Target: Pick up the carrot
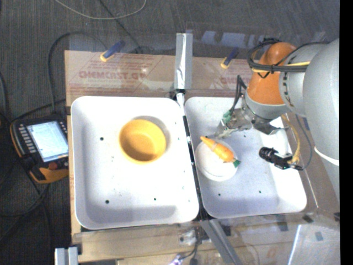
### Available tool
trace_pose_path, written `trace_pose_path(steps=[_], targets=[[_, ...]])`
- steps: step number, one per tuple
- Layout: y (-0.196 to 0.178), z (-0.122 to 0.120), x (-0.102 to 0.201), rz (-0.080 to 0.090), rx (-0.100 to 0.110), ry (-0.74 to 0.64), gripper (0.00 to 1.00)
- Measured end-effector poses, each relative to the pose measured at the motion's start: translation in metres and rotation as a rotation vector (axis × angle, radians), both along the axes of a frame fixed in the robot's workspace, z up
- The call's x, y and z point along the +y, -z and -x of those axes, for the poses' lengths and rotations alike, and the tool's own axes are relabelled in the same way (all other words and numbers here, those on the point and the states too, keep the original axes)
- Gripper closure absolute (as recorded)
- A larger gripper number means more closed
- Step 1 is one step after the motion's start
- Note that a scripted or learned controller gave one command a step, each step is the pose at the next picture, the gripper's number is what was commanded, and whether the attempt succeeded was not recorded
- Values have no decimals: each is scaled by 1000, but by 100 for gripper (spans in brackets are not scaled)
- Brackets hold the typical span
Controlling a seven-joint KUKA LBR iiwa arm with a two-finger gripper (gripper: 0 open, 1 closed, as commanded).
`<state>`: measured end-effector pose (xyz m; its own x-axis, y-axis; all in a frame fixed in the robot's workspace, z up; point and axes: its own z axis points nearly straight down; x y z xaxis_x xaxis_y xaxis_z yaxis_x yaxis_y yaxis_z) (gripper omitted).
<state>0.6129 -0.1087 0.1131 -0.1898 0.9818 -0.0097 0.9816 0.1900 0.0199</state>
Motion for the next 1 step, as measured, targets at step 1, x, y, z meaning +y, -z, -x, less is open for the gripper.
trace_pose_path(steps=[1], targets=[[-101, 24, 15, -1, 27, -176, 100]])
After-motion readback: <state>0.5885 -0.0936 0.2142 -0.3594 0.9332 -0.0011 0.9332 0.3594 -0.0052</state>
